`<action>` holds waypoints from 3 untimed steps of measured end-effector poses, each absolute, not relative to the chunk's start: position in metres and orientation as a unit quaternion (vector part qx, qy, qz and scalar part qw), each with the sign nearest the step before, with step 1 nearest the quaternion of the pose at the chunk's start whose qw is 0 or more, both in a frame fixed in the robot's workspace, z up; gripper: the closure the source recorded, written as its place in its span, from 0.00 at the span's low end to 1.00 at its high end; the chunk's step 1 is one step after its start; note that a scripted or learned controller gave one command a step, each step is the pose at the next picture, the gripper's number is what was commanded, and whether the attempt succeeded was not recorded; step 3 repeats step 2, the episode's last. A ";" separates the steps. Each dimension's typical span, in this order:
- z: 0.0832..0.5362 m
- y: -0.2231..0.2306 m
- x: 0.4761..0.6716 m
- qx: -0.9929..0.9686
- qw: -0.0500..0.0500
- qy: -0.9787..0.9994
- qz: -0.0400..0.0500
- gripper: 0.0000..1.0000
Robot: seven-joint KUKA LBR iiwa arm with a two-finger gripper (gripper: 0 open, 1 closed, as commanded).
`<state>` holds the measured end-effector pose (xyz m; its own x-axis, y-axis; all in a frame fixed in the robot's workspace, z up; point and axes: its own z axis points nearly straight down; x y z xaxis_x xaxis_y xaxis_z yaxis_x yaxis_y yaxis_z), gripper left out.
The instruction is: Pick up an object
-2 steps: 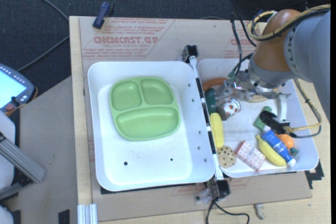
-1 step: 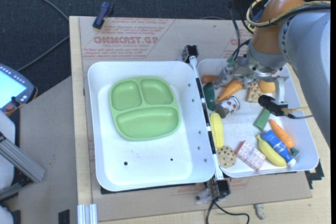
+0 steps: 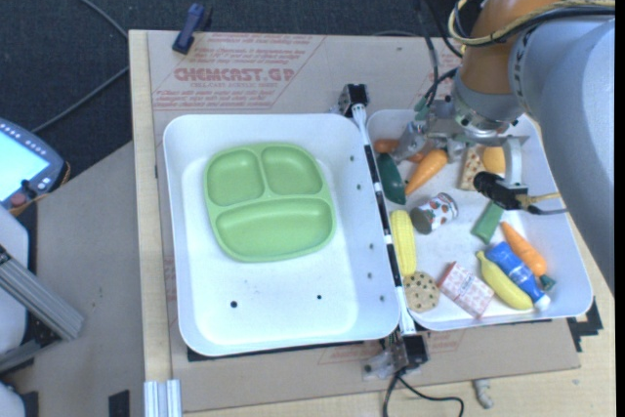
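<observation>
Grey arm (image 3: 547, 54) hides right bin's (image 3: 576, 293) far corner.

We see two white bins (image 3: 190, 239), the left one holding a pale green divided plate (image 3: 269, 200). In the right bin we note an orange carrot (image 3: 426, 171), a yellow corn cob (image 3: 402, 244), a yellow banana (image 3: 506, 280), a blue tube (image 3: 514, 270), a tan speckled cookie (image 3: 421, 290) and a pink-patterned packet (image 3: 465, 288).
</observation>
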<state>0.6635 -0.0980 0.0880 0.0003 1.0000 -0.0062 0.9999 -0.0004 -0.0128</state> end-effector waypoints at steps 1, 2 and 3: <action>0.098 -0.096 0.664 -0.707 0.003 -0.707 0.005 1.00; 0.186 -0.025 0.649 -0.706 -0.001 -0.708 -0.002 1.00; 0.186 -0.025 0.649 -0.706 -0.001 -0.708 -0.002 1.00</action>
